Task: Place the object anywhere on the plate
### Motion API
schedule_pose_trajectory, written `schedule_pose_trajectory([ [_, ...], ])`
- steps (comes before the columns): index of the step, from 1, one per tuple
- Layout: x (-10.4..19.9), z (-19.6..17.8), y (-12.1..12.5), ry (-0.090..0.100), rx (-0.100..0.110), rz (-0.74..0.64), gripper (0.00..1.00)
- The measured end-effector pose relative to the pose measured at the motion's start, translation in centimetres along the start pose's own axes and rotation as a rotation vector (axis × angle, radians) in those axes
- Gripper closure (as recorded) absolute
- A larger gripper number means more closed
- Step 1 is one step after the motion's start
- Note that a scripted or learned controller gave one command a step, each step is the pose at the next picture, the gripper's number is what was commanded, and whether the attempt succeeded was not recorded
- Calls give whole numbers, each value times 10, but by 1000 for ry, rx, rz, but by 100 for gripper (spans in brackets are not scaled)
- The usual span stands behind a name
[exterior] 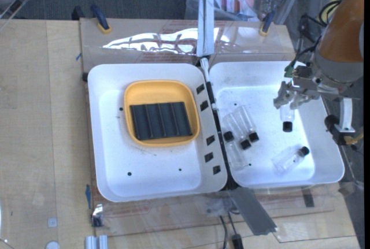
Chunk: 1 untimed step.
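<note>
With the pincer (287, 104) above the right bin (324, 170), apparently clenched on a clear vial (287, 121) hanging at its 6 o'clock, the carry step is in hand; next, travel toward 9 o'clock onto the yellow plate (134, 95)

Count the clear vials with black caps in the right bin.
4, perhaps. Two vials lie side by side at the bin's left-centre, one vial lies near the front right, and one black cap hangs under the tool; its body is hard to see.
</note>
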State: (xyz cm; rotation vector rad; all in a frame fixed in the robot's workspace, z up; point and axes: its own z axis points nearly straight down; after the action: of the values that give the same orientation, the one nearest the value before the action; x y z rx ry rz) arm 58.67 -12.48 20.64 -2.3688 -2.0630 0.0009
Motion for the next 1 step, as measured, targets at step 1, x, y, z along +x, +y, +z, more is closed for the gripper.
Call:
schedule_pose_trajectory([
  [1, -36, -79, -18, -1, -2, -108, 100],
])
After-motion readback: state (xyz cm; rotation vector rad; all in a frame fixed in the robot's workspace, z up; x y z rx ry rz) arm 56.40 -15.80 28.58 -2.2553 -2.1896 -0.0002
